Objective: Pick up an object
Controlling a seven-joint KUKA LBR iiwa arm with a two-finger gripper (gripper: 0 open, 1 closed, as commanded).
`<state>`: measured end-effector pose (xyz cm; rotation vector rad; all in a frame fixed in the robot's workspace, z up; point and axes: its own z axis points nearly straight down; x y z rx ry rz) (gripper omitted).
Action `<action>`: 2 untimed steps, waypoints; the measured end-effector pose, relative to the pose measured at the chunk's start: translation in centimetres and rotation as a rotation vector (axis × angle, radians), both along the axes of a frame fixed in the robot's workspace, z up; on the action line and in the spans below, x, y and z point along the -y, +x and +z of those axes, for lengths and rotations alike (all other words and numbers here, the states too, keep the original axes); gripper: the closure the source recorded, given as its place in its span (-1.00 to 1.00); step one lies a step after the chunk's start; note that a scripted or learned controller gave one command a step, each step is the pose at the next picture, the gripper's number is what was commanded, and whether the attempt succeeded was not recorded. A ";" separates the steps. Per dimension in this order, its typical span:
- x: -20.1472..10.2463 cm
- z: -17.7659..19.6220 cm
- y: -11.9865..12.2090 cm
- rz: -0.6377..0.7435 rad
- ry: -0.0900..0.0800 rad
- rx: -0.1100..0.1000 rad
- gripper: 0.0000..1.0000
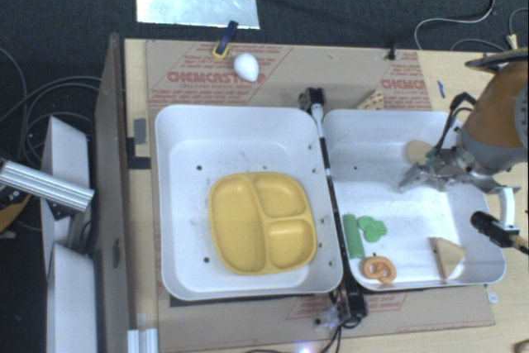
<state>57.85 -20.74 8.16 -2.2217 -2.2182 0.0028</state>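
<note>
While the arm (pixel 496 116) leans in from the right edge, its gripper (pixel 416 176) sits low over the right bin (pixel 397 128), and the metal fingers (pixel 407 178) look close together with nothing between them — narrow gap, no catch. Just up and beside the fingertips, a tan round piece (pixel 417 150) rests near the bin's back half. Down front, a green flat toy (pixel 362 231) lies near the divider, an orange pretzel-like ring (pixel 379 269) hugs the front rim, and a beige wedge (pixel 447 256) sits toward the front right corner. Open white floor spreads between the gripper and those three. Over in the left bin (pixel 190 136), a yellow divided tray (pixel 262 221) fills the middle, with bare margins all round. Behind the bins, a white egg (pixel 245 66) lies on the cardboard (pixel 281 66).
</note>
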 end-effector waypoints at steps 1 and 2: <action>-1.2 0.5 8.5 0.010 -0.003 0.014 -1.00; -1.1 1.6 8.2 0.008 -0.003 0.011 1.00</action>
